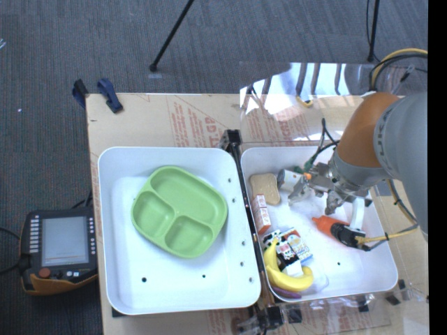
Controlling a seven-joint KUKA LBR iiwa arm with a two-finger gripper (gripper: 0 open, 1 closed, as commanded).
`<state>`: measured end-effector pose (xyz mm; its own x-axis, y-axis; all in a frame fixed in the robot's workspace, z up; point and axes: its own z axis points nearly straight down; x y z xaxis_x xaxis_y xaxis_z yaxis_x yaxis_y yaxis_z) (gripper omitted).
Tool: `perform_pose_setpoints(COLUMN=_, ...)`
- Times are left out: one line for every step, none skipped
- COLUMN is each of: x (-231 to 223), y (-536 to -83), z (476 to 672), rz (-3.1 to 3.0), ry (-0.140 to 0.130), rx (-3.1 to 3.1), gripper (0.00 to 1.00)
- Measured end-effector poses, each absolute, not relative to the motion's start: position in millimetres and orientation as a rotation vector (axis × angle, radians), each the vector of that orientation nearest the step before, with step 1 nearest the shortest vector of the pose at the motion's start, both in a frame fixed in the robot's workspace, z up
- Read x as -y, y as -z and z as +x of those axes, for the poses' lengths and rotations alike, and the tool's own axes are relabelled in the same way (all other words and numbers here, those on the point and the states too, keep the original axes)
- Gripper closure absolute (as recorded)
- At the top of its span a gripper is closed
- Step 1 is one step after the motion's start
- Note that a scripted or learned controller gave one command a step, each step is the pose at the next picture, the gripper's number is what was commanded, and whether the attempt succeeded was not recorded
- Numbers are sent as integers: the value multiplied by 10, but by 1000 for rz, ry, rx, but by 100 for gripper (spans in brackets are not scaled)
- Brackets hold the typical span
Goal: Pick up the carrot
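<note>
Camera view shows the tool (314,199) low over the right bin (363,271), its two fingers standing apart with bare white floor between them, and it holds nothing. The carrot (323,223) lies on the floor of this bin, just beside the tool on the near side, not between the fingers. A banana (283,274) lies near the front wall of the same bin. A green plate (180,211) sits in the left bin (122,278) on the tabletop (160,121)

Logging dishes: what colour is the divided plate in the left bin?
The plate is light green; camera view.
</note>
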<state>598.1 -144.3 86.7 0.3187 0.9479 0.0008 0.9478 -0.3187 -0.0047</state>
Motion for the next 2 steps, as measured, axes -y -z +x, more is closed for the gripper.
perform_pose_setpoints(x=1880, y=-863, z=5509, rz=-2599, ry=-8, rx=1757, gripper=0)
perform_pose_setpoints(x=1949, y=-864, z=6138, rz=-2980, ry=-6, rx=983, gripper=0)
